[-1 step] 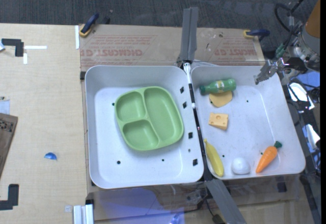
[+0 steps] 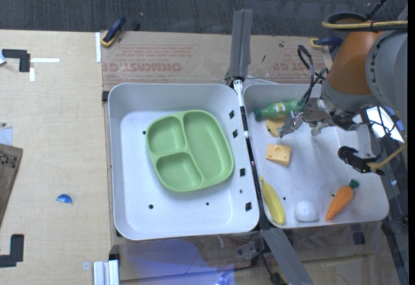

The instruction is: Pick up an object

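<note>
My gripper (image 2: 303, 124) hangs over the back left part of the right bin (image 2: 324, 167), its fingers spread and open with nothing between them. Just left of it lies a green bottle (image 2: 277, 109) on its side. A yellow piece (image 2: 275, 127) lies partly under the left fingertip. In front of that sits a cheese wedge (image 2: 279, 153). A banana (image 2: 273, 200), a white ball (image 2: 307, 211) and a carrot (image 2: 340, 199) lie along the bin's front.
The left bin (image 2: 130, 212) holds a green divided plate (image 2: 190, 149). A raised divider (image 2: 241, 50) runs between the bins at the back. The arm's grey body and cables (image 2: 363, 70) crowd the right bin's back right corner.
</note>
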### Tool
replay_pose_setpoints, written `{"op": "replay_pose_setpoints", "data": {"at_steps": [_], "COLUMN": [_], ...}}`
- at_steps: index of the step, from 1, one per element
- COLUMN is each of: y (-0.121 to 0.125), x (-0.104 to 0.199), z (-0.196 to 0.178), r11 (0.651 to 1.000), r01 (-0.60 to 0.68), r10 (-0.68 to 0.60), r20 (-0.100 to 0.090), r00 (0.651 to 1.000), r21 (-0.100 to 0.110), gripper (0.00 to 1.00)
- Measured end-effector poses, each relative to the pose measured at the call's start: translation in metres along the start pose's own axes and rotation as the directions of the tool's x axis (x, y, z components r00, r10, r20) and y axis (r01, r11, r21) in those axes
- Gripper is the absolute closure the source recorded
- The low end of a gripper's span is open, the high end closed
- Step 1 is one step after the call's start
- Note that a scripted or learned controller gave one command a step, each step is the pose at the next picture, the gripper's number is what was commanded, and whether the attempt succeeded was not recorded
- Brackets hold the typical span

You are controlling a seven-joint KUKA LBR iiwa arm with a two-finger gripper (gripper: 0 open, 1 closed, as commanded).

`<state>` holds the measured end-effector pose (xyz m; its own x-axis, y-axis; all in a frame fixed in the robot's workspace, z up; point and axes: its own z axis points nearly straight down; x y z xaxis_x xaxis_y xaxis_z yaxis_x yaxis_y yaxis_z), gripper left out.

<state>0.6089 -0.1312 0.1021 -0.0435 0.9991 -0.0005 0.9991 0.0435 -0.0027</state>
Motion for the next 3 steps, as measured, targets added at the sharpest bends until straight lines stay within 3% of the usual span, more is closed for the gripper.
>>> {"op": "replay_pose_setpoints", "data": {"at_steps": [1,2,3], "y": [0.047,0.045,0.050], "x": [0.014,0.013,0.022], "z": [0.013,0.005,-0.033], "r11": [0.999,0.999,1.000], "r01": [-0.052,-0.050,0.001], "r10": [0.052,0.050,-0.001], "r20": [0.000,0.004,0.004], "r00": [0.999,0.999,1.000], "r21": [0.013,0.018,0.000], "gripper": [0.00,1.00,1.00]}}
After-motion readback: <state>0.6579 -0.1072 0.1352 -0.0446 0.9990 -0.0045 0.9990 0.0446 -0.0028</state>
